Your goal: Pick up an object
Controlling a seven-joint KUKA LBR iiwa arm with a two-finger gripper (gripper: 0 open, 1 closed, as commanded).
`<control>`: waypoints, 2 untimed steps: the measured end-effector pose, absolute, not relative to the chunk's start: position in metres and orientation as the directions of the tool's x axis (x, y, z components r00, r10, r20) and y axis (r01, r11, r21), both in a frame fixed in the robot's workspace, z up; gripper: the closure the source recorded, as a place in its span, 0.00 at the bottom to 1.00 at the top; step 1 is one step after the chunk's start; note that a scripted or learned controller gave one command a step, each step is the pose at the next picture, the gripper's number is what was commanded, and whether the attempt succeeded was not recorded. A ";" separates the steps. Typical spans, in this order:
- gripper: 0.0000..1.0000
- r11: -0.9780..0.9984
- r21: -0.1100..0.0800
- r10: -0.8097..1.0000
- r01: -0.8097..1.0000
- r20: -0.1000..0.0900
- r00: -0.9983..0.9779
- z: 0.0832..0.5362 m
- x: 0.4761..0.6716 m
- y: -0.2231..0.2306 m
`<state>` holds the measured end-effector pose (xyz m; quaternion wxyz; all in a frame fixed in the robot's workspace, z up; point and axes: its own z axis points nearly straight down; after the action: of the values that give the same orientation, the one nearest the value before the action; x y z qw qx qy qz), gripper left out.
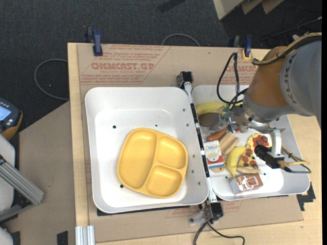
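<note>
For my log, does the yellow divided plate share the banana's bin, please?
No, the yellow divided plate lies in the other bin.

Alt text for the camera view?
A grey robot arm with an orange band reaches over the right white bin, crowded with toy food items including a yellow banana. The left white bin holds a yellow three-compartment plastic plate.

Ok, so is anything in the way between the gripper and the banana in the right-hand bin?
Nothing visible blocks it. The gripper hangs over the right bin, and the banana lies uncovered just below it in the view. A small carton on one side and a pizza slice on the other crowd it closely.
</note>
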<state>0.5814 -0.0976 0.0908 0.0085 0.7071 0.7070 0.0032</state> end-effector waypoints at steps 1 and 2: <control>0.00 -0.005 -0.001 1.000 1.000 -0.002 0.005 0.085 0.536 -0.146; 0.00 -0.003 0.008 1.000 1.000 -0.016 0.004 0.087 0.545 -0.106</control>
<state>0.5455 -0.1062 0.0869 0.0085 0.7083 0.7059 -0.0027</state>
